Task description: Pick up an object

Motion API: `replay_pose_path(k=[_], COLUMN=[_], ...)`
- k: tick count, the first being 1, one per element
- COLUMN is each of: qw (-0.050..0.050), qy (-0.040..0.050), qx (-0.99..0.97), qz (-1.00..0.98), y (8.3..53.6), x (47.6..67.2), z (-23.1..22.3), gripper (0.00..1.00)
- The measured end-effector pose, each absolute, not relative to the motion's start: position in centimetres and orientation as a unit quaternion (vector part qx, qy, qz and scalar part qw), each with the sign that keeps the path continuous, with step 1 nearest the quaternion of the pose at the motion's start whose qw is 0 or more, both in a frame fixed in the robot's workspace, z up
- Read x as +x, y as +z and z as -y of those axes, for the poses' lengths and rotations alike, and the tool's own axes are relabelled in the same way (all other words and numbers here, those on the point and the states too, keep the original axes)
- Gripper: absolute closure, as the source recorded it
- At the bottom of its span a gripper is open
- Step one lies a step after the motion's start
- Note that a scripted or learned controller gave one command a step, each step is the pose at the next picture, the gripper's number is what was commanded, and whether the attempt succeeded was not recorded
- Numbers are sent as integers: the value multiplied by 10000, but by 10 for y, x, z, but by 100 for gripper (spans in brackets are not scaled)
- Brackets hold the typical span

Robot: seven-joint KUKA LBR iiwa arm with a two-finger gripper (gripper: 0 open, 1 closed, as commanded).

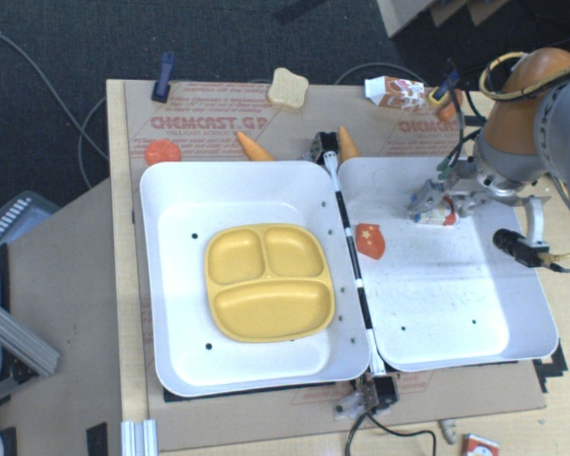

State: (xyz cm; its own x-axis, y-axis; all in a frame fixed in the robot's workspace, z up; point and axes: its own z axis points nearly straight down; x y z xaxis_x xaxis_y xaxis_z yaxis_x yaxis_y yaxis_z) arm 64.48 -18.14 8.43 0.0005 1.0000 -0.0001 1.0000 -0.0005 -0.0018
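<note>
arm (527, 112) bent down into right bin (456, 312), gripper (442, 207) low, finger state unclear, red object (370, 241) just left

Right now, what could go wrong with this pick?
1. The gripper hangs over the right bin, well clear of the red object; closing here would likely miss it.
2. That object lies beside the divider between the bins, so the fingers may hit the rim.

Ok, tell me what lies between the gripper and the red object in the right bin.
In the camera view, the stretch between the gripper and the red object is bare white floor of the right bin; nothing lies there.
</note>
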Motion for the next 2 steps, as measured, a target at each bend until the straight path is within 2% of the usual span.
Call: replay_pose_path(k=[1,2], qw=[-13,45], qy=[-2,29], qx=[-7070,-7068], qz=[7072,7074], y=[96,84], x=[646,665], z=[181,114], gripper=[100,100])
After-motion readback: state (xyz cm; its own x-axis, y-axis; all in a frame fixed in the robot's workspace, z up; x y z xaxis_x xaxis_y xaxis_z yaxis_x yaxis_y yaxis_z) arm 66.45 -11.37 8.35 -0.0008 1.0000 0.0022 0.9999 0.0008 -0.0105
